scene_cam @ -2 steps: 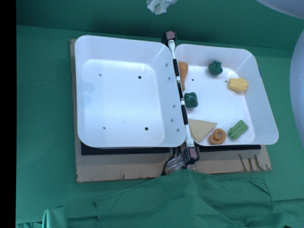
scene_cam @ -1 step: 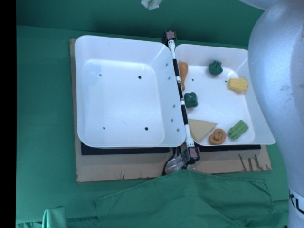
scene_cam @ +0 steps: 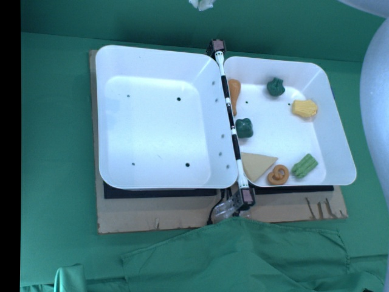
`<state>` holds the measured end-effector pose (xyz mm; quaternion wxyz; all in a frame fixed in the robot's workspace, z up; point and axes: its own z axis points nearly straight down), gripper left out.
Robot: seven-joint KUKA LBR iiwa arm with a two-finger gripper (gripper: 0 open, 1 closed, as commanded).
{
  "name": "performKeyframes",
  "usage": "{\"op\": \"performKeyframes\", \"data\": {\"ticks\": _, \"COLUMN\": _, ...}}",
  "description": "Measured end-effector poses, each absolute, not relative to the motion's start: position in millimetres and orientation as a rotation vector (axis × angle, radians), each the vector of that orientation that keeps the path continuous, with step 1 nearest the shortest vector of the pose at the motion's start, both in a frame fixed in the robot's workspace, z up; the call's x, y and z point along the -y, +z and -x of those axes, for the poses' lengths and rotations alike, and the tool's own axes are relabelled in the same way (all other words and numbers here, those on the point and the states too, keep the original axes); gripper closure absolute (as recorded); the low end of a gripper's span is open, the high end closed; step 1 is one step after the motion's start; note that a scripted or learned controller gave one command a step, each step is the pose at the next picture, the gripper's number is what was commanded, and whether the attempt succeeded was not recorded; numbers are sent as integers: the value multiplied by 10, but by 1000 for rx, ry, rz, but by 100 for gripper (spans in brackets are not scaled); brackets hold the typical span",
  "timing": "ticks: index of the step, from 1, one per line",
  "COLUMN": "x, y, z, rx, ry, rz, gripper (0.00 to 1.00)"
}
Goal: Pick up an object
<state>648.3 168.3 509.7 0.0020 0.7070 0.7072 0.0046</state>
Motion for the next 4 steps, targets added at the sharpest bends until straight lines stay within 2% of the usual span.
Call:
{"op": "performKeyframes", "data": {"ticks": 1, "x": -1674, "y": 4570, "z": -7017, "rx": -2216, "ry": 2, "rz": -2223, "gripper": 100}}
{"op": "performKeyframes", "data": {"ticks": 2, "x": -1667, "y": 3540, "z": -6995, "rx": -2220, "ry": -11, "rz": -2228, "gripper": 100}}
{"op": "performKeyframes", "data": {"ticks": 3, "x": -1057, "y": 2716, "z": -6781, "rx": -2214, "ry": -12, "rz": -2233, "gripper": 100}}
{"op": "performKeyframes", "data": {"ticks": 4, "x": -1091, "y": 3333, "z": -6875, "rx": -2195, "ry": 13, "rz": -2240, "gripper": 100}}
